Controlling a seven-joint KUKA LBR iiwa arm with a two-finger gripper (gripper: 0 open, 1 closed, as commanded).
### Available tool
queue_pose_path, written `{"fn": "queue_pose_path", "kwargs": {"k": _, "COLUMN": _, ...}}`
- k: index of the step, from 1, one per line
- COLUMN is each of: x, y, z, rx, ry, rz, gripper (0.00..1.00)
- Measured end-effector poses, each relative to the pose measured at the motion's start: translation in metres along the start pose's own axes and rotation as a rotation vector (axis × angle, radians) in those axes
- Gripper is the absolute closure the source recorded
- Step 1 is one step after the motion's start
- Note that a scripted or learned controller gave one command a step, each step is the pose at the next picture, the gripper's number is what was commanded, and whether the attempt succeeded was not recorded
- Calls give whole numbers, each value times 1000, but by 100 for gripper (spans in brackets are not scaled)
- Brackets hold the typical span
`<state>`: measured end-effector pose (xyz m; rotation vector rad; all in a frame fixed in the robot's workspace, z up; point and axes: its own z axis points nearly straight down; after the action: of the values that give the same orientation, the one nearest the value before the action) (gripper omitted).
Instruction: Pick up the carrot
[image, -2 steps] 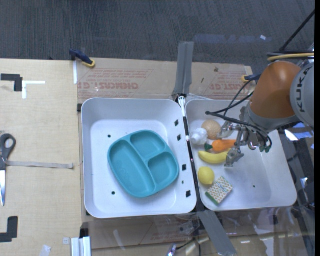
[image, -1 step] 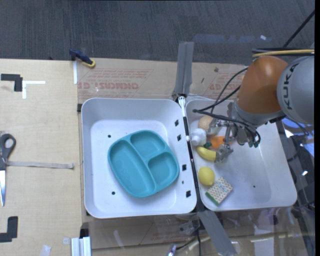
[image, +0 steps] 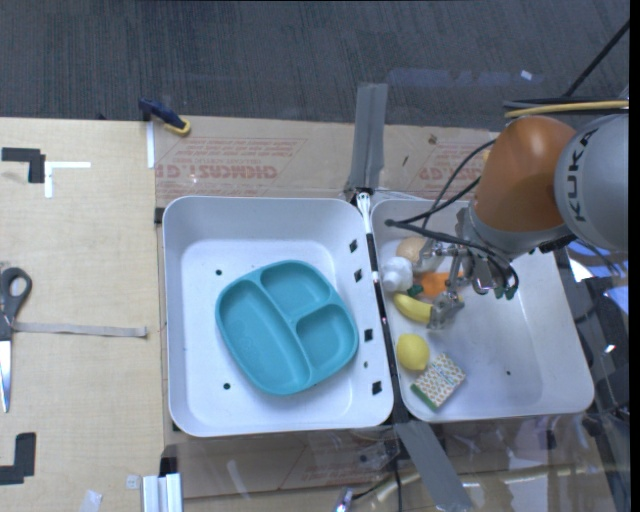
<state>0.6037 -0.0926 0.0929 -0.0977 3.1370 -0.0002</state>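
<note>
Green and white, a sponge (image: 439, 381) lies nearest in the right bin (image: 530, 385). Past it sit a lemon (image: 412, 351) and a banana (image: 411, 307). The carrot (image: 434, 285) lies beside the gripper (image: 447, 303). I cannot tell the gripper's state.

I see a teal divided plate (image: 288, 328), an orange carrot (image: 433, 285), a yellow lemon (image: 412, 351) (and a green-checked sponge (image: 438, 381)).

Small orange carrot (image: 433, 285), partly hidden, in the right bin's upper left, beside the banana
</note>
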Motion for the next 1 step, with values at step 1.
{"fn": "queue_pose_path", "kwargs": {"k": 1, "x": -2, "y": 1, "z": -11, "rx": 2, "ry": -6, "rz": -3, "gripper": 100}}
